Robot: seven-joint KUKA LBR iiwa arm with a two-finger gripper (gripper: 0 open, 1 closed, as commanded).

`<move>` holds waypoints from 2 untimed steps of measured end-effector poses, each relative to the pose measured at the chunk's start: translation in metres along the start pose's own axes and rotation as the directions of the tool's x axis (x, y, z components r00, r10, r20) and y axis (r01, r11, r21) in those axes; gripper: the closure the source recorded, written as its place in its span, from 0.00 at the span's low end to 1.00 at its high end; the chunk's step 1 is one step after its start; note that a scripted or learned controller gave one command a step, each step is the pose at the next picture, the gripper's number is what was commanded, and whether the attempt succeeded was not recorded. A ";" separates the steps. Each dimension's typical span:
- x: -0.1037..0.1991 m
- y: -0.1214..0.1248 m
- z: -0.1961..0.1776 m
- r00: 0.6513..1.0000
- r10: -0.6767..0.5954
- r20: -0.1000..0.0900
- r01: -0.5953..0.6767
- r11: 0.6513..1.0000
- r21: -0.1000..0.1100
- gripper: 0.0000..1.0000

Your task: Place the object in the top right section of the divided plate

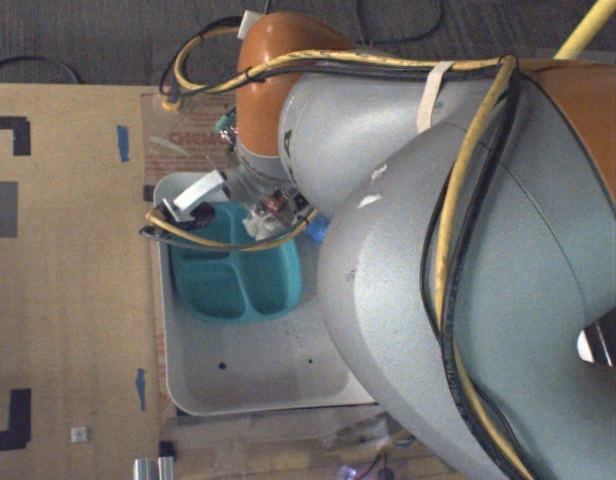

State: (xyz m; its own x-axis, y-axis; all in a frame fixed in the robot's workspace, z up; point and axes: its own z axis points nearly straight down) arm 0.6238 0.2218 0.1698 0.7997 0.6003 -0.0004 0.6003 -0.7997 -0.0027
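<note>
A large grey arm enters from the right and covers most of the right half of the view, its orange band lying near the top centre. Yellow and black cables run along the arm's casing and loop out past the wrist towards the left.

The tool sits at the arm's end, directly above the upper edge of the divided plate. It is crowded by cable loops and a white fitting, so the state of the tool cannot be told from this view, nor whether anything is held in it.

The divided plate is teal, with raised ridges splitting it into sections. It lies in the upper part of a shallow white bin, against the bin's left wall. Its lower sections show bare teal surface; its upper sections are largely hidden beneath the tool and cables. A small pale object appears just at the tool, over the upper right part of the plate, but it is too small and too crowded to say whether it is the task's object or part of the tool.

The white bin's floor below the plate carries two small dark specks. The bin rests on a tan counter, which bears short blue tape strips and black corner markings at the left.
</note>
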 end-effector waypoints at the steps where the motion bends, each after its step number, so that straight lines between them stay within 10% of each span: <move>1: -0.007 0.018 0.073 0.990 0.143 -0.005 -0.143 0.990 0.000 1.00; 2: -0.026 -0.025 0.022 0.998 -0.066 0.003 0.066 0.998 0.000 1.00</move>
State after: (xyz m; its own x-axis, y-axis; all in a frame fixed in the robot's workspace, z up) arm 0.5875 0.2264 0.1475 0.7587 0.6515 -0.0036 0.6515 -0.7587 -0.0023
